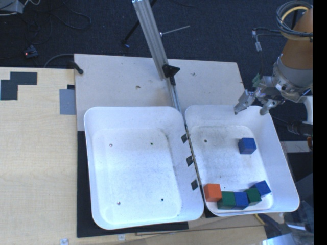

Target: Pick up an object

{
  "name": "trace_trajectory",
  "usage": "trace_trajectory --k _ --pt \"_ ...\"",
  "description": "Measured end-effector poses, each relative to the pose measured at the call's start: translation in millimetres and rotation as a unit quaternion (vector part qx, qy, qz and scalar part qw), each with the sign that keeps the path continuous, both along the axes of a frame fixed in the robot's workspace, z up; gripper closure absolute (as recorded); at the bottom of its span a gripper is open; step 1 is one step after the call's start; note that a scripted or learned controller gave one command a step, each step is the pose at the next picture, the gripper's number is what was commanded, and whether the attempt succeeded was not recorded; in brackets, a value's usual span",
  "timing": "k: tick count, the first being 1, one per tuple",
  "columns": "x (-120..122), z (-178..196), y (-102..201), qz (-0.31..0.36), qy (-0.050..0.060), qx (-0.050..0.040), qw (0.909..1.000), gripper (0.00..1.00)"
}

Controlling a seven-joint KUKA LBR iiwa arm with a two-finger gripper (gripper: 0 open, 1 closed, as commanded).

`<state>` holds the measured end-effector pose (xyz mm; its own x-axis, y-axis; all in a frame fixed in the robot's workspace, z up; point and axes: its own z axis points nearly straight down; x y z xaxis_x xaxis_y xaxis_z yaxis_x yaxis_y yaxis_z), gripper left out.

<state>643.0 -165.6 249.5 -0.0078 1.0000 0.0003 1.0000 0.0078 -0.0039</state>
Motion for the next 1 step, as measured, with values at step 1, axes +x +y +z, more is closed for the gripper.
trace_trajectory --k 1 --pt "-18.5 -134.1 -29.2 -0.005 0.003 0.0008 1.0 0.0"
